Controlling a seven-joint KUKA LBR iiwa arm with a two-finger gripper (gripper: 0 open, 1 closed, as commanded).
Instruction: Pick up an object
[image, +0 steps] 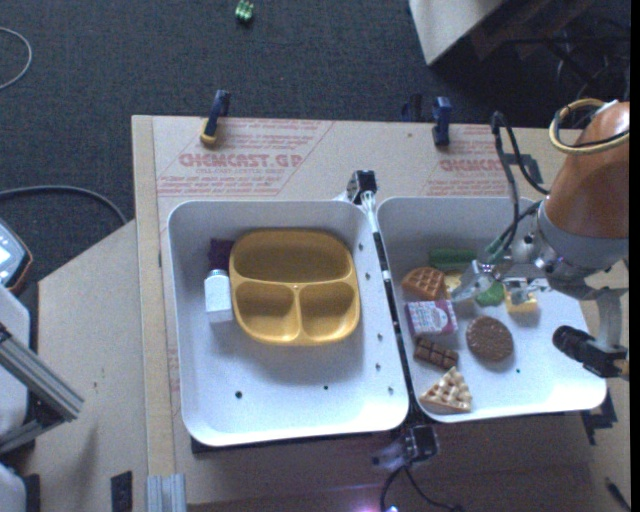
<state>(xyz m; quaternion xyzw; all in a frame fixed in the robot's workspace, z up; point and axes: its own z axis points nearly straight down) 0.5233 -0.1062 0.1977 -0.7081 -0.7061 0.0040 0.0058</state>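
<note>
Waffle wedge (447, 390) nearest, right bin (560, 395); plywood bench (160, 300), dark carpet (120, 60); tool (492, 283) state unclear.

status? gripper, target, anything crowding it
Gripper low in right bin, over green piece; grip unconfirmed. Waffle, pink carton, round cookie close by. Yellow tray in left bin.

Red "CHEMCAST GP" repeats across the bench board (250, 160).
</note>
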